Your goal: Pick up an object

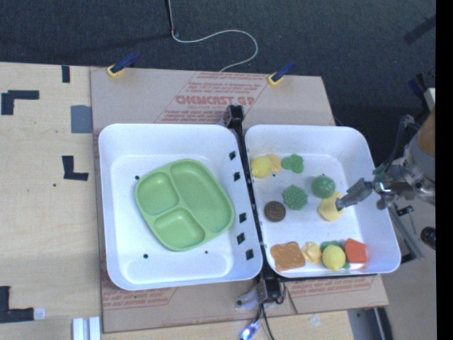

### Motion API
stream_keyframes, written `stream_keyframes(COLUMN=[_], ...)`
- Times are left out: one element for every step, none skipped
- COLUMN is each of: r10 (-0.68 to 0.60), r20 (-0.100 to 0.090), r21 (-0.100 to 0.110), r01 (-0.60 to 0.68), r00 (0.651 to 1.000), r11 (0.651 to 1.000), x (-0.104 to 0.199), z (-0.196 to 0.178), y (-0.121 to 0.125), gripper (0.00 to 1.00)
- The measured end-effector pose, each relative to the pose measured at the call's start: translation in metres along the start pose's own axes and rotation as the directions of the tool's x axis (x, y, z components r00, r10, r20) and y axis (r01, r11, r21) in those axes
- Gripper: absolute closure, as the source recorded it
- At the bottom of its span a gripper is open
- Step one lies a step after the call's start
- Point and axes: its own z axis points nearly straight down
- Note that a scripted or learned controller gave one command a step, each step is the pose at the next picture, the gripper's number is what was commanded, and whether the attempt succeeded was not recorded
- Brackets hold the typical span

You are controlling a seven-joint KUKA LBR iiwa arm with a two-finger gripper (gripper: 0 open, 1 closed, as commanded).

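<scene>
From my remote seat I see the gripper (348, 200) reaching in from 3 o'clock over the right bin (354, 142), its dark tip just beside a small yellow toy piece (329, 209) near the bin's middle right. Whether its tip is spread or pressed together, I cannot tell; nothing visibly sits in its grasp.

Around that yellow piece, a green round fruit (323, 186) lies at 11 o'clock, a broccoli floret (294, 197) at 9 o'clock, and a brown cookie (274, 210) farther toward 9. Near the bin's 11 o'clock corner sit a lemon-like yellow toy (262, 166) and another green floret (293, 163). Along the 6 o'clock edge I see a slice of toast (287, 256), a yellow-green fruit (333, 256) and a red-orange block (355, 251).

The left bin (117, 144) holds a green divided plate (184, 204). Both bins rest on cardboard (205, 98) on the table (42, 211).
</scene>
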Motion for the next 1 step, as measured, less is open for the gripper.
stream_keyframes(r10=[-0.005], r20=[-0.005], r21=[0.009], r01=[0.005], r00=[1.000], r11=[1.000], x=[0.0695], z=[0.1026], y=[-0.0017], gripper=[0.00])
